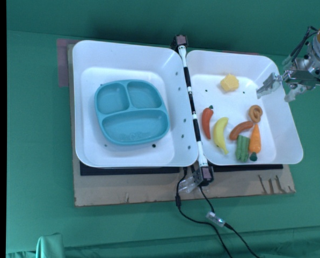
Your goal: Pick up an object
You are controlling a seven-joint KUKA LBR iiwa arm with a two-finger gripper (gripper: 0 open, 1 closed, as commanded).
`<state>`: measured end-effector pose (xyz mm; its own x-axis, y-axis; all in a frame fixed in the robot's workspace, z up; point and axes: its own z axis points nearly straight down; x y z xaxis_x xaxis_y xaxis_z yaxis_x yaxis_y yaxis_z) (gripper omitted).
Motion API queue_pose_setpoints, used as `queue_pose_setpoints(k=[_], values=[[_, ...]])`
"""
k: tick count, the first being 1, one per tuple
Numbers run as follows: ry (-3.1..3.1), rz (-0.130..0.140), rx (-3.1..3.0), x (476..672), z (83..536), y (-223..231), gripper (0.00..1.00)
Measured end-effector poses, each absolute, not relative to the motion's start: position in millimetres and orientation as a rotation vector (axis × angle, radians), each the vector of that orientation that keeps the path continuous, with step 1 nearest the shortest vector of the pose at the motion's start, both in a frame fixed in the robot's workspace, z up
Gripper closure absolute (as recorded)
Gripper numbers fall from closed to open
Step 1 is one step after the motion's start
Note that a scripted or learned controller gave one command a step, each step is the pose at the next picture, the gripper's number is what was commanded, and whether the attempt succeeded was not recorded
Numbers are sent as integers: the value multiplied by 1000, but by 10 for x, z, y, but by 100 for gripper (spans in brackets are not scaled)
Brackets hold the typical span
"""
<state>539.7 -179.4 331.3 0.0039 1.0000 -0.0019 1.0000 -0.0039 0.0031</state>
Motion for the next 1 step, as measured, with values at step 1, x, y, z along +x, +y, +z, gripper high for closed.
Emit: queue_pose_setpoints(k=[1], values=[[2215,2,2222,5450,2358,-1580,0]])
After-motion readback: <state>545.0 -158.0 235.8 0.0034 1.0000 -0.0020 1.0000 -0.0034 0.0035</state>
